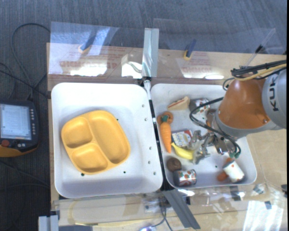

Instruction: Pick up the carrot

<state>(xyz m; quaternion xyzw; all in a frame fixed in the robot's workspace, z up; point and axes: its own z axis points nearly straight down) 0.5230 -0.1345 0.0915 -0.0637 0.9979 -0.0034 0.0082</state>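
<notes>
The carrot (165,132) is orange with a green top and lies lengthwise along the left wall of the right bin (245,150). My gripper (202,146) hangs low over the middle of that bin, to the right of the carrot and apart from it. It sits just above a yellow banana (182,152) and a white-and-red packet (182,137). The orange wrist band (243,105) covers part of the bin behind it. Nothing shows held in the gripper.
The right bin also holds a sandwich wedge (179,102), a brown round piece (173,164), a can (187,177) and a white cup (234,170). A yellow divided plate (94,141) sits in the left bin (135,93). A tablet pendant (13,125) lies on the floor at the left.
</notes>
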